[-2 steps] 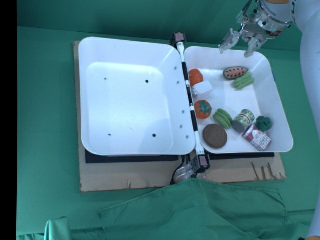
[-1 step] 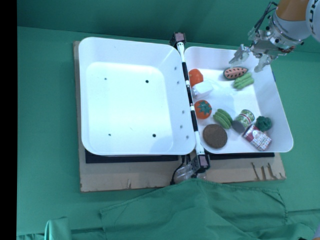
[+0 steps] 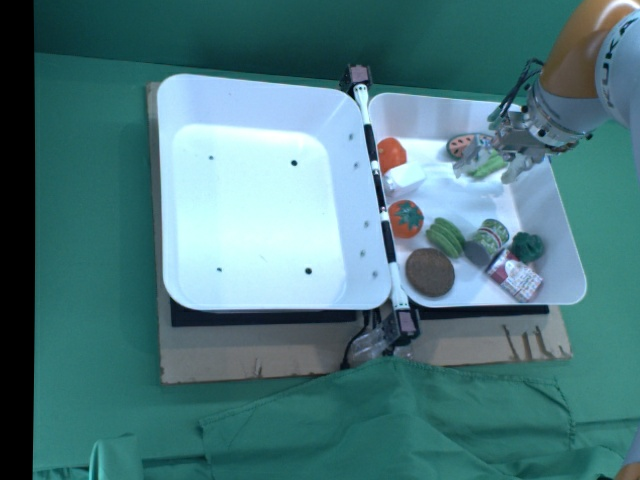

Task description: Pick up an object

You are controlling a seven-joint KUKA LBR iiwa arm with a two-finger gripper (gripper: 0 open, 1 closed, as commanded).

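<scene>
The right white bin (image 3: 560, 218) holds several toy foods. My gripper (image 3: 494, 162) hangs over the bin's far right part, at the end of the grey arm with the orange band (image 3: 590, 28). A small green pod (image 3: 489, 166) sits between its fingers, and the gripper is shut on it. A watermelon slice (image 3: 462, 145) lies just left of the gripper. Farther left are an orange-red fruit (image 3: 391, 153) and a white piece (image 3: 405, 176).
Lower in the right bin lie a tomato (image 3: 405, 218), a green pickle (image 3: 446, 236), a brown disc (image 3: 430, 272), a green can (image 3: 490, 236), broccoli (image 3: 528, 246) and a red packet (image 3: 515, 279). The left bin (image 3: 180, 118) adjoins it. Green cloth (image 3: 400, 418) lies in front.
</scene>
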